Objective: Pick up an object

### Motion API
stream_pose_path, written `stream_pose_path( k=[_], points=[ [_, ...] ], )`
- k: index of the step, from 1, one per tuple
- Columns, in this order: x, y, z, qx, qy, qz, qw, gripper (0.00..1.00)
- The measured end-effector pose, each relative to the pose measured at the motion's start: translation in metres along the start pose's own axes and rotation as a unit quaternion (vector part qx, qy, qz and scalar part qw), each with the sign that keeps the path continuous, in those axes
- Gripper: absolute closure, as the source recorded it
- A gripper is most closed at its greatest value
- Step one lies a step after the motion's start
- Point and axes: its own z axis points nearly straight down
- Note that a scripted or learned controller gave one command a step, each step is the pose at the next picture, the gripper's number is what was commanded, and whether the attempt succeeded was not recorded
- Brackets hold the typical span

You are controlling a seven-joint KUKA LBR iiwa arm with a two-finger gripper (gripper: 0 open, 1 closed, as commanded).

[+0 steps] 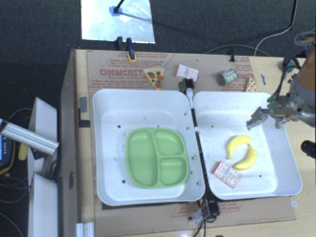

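Nothing picked yet: my hand (266,116) hangs spread and empty over the right bin (289,157), banana (242,152) lying just below and slightly left of it on the bin floor, so reach, close and lift all remain.

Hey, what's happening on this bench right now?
A grey robot arm reaches in from the right, and its gripper hangs over the far right part of the right bin with nothing between its fingers. In that bin lie a banana and, beside it, a small red and white packet. The left bin holds a green divided plate. A toy pizza slice, a small can and another packet sit on the board behind the bins. Nothing has been picked up yet.
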Motion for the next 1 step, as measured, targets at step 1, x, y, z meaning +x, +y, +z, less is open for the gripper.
stream_pose_path(
  k=[1],
  points=[
    [0.0265,0.0178,0.1022,0.001,0.0,0.0,1.0,0.0]
  ],
)
